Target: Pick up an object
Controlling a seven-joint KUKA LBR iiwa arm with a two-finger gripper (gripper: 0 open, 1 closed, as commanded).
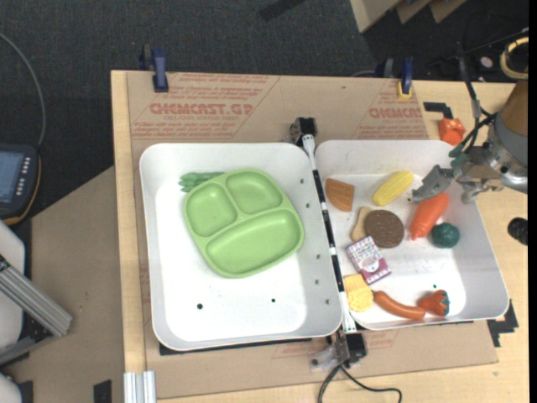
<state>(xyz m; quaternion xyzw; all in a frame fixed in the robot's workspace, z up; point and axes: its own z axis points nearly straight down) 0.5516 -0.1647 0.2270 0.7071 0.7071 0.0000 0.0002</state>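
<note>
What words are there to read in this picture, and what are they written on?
"CHEMCAST GP" in red print, on the brown board behind the left bin.
"CHEMCAST" in red print again, on the same board behind the right bin, partly cut off.
Smaller red lines around both prints: too blurred to read.
The little purple packet in the right bin has printing, too small to read.
The screen at the left edge: blurred, unreadable.

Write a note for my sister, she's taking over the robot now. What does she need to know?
Claw: low over the far right of the right bin, right by the carrot; can't tell if it grips anything.
Toys in the right bin: corn, brown patty, green ball, hot dog.
Left bin holds a green tray.
Done: nothing lifted yet.
Left: grab one toy and raise it.
</note>
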